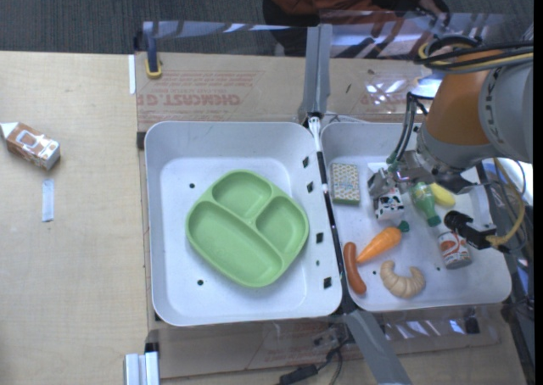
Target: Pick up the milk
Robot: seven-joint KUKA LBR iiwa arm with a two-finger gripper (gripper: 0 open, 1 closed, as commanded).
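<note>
Milk point(389, 204) (the small cow-patterned carton) lies in the right bin point(484, 294), near the bin's middle, just above the carrot point(379, 243) and left of the green bottle point(423, 201). Directly over it sits the gripper point(388, 184), touching or nearly so; whether it is spread or pinching I cannot tell.

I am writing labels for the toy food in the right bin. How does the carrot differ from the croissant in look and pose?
The carrot is orange with a green top; the croissant is pale tan all over. The carrot is straight and tapered, lying on a slant; the croissant is curved like a crescent. The carrot lies nearer the milk, the croissant nearer the bin's front edge. Both lie flat in the right bin, close to the sausage.
</note>
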